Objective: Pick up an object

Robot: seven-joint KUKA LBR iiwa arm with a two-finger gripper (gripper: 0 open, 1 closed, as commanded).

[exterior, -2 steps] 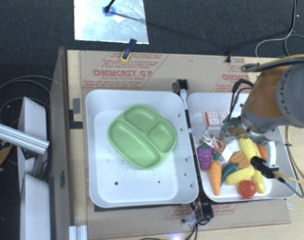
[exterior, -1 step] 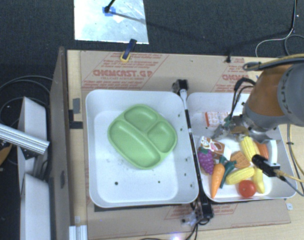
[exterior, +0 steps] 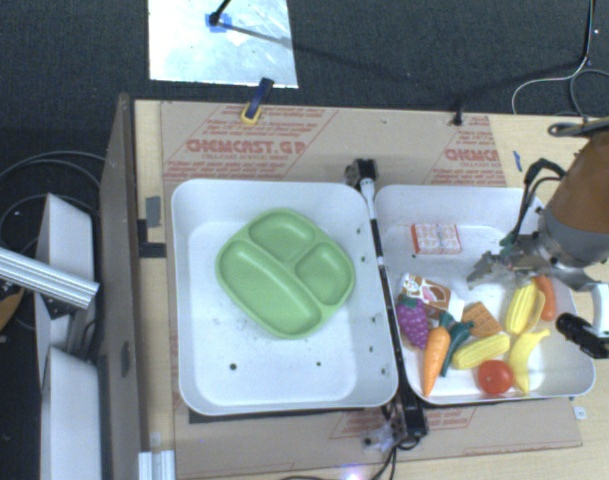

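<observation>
While our gripper point(exterior: 519, 268) hovers low at the right bin's point(exterior: 454, 208) far side, its state impossible for us to tell, the yellow corn cob point(exterior: 522, 309) lies just below it, long axis running near-to-far.

A green divided plate point(exterior: 286, 271) lies flat near the centre of the left white bin point(exterior: 209, 373). The bench surface point(exterior: 284, 138) is brown printed cardboard, with a yellow-and-blue clip point(exterior: 255, 105) at its far edge. A reflective sheet point(exterior: 220, 26) lies on the dark floor beyond; black cables point(exterior: 14, 218) and a metal bar point(exterior: 39, 276) lie at the left.
</observation>
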